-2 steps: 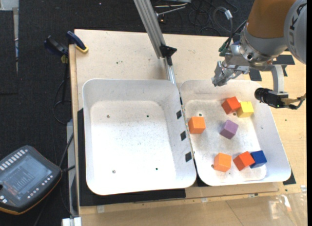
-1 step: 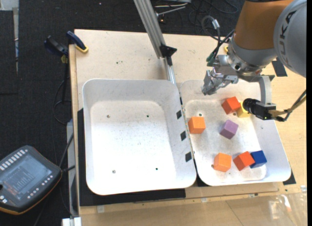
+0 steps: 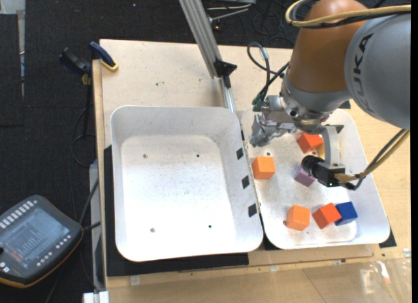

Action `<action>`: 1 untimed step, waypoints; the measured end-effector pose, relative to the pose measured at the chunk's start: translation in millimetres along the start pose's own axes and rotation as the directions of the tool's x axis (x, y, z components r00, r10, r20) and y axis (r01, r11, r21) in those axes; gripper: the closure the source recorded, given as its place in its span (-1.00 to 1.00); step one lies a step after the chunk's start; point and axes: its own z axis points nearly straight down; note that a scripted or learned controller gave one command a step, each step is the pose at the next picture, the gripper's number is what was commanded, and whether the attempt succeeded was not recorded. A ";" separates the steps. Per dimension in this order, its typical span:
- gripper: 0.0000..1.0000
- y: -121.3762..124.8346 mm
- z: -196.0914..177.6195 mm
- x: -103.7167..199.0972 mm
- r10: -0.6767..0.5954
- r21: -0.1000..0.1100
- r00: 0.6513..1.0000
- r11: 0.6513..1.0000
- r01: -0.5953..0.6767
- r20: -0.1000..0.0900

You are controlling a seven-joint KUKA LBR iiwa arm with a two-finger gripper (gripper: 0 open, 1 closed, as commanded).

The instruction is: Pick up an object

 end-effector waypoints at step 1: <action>1.00 -29.4 20.3 40.8 0.001 0.000 1.000 1.000 -0.001 0.001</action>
